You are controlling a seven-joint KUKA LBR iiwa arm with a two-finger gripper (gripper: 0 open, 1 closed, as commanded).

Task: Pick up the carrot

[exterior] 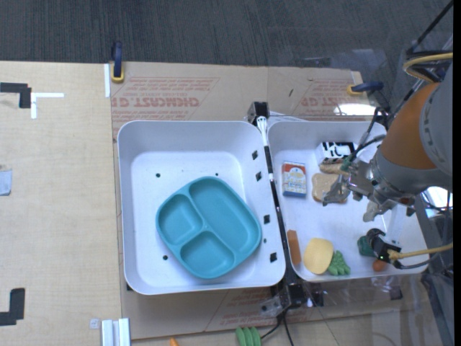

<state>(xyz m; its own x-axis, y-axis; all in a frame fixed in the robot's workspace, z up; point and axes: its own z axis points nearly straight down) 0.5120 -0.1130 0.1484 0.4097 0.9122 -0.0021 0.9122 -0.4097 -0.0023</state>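
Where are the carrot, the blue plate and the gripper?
carrot (293,246): camera view, middle of its orange body.
blue plate (209,226): camera view, central divider.
gripper (337,193): camera view, between its fingers.

You can see red mirrored lettering on the cardboard (166,96) behind the bins, too garbled to read. The small box's (294,179) label is illegible too.

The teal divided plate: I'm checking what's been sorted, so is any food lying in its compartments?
No, the teal divided plate in the left bin shows three bare compartments with nothing in them.
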